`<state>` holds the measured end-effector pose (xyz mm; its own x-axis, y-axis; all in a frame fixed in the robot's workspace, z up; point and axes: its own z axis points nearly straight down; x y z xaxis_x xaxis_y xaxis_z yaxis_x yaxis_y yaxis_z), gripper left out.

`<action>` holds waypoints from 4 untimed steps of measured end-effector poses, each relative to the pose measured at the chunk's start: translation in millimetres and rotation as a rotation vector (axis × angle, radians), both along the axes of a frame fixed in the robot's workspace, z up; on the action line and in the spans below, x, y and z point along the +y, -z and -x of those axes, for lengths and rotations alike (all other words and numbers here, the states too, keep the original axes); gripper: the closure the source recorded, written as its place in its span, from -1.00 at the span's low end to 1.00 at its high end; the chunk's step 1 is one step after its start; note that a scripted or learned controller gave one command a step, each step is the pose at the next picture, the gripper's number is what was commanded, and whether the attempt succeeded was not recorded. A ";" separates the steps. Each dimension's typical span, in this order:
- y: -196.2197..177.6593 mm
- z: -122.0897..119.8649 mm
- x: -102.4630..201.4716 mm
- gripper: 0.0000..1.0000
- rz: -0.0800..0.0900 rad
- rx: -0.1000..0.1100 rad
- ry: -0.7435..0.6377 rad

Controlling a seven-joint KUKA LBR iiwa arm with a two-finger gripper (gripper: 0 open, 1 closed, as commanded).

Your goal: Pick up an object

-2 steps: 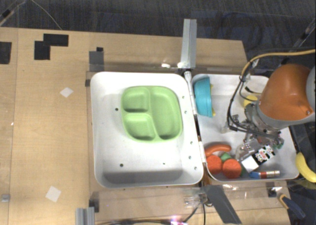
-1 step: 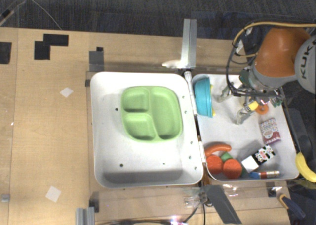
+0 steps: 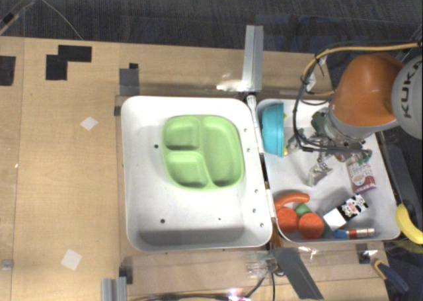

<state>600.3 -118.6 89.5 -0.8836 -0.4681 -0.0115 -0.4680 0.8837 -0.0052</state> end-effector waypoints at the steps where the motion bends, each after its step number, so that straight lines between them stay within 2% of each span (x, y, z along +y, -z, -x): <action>1: -0.7 -72.4 -20.0 -1.00 0.003 -0.003 -0.097; 2: -2.1 -32.6 -10.3 -1.00 0.003 0.002 -0.219; 3: -1.0 42.0 1.5 -1.00 0.002 -0.002 -0.093; 4: -22.7 -16.7 -19.0 -1.00 0.003 -0.002 -0.043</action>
